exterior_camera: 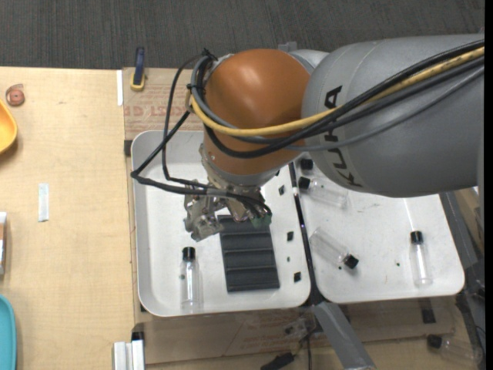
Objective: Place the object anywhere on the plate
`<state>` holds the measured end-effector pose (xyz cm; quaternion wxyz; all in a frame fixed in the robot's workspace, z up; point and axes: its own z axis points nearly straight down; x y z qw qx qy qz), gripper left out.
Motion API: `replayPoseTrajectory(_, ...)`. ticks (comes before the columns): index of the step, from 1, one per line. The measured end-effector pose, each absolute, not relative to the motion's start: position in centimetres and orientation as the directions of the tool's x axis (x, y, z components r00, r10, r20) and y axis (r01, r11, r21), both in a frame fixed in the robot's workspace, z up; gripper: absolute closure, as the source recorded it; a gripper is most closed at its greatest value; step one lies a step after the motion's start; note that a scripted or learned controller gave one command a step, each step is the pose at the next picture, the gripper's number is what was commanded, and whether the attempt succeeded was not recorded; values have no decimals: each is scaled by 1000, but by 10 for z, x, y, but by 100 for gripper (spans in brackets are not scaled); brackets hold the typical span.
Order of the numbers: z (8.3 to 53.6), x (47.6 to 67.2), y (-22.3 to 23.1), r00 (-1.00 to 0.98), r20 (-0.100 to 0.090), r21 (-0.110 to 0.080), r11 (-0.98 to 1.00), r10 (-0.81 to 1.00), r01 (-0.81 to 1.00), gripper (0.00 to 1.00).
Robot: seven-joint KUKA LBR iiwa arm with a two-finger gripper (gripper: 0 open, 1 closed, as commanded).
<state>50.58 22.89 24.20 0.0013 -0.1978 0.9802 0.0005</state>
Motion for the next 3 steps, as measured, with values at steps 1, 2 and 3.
replayPoseTrajectory(1, 342, 522, 227, -769, -5, 0, 769, -639, -639, 100)
replayPoseTrajectory(2, 309, 495, 206, -600, -1, 1, 600, -800, -800, 100)
replayPoseTrajectory(3, 309, 495, 206, -599, -2, 1, 599, -800, -800, 0)
